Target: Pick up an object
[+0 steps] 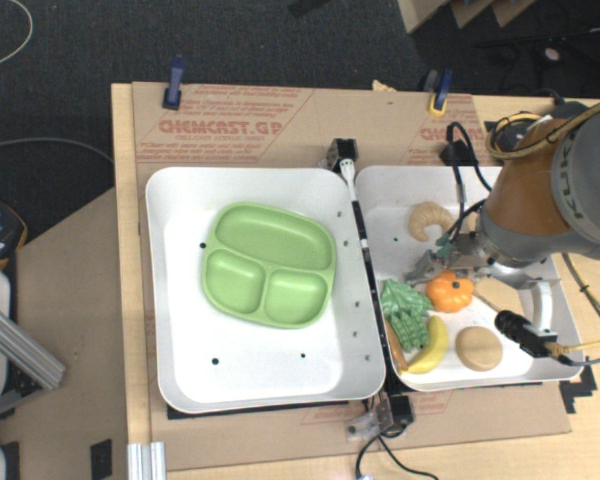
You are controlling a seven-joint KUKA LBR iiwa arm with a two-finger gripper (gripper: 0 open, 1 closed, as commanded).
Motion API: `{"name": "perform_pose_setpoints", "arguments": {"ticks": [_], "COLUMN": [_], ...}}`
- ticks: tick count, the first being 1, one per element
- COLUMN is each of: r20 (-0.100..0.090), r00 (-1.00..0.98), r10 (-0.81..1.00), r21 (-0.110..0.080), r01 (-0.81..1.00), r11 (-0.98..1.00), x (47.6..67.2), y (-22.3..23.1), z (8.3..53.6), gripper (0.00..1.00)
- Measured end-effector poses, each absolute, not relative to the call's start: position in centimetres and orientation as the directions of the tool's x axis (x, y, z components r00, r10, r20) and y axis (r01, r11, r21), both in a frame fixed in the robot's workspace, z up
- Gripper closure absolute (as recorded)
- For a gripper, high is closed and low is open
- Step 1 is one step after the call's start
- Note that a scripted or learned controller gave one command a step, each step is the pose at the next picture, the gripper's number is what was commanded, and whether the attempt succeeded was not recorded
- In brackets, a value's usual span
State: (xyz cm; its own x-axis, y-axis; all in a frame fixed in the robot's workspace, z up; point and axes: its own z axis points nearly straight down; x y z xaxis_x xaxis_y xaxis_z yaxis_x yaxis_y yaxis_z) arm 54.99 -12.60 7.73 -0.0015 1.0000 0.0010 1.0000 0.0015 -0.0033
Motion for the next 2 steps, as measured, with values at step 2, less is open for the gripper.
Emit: {"name": "perform_pose_setpoints", "arguments": {"ticks": [2], "r20": [0.002], "r00": [-0.002], "r10": [1.0], "r21": [-0.003], "r01": [1.0], "r11": [0.002], "x": [53.6], "y": [-9.1], "z": [8.4], "gripper": [1.0]}}
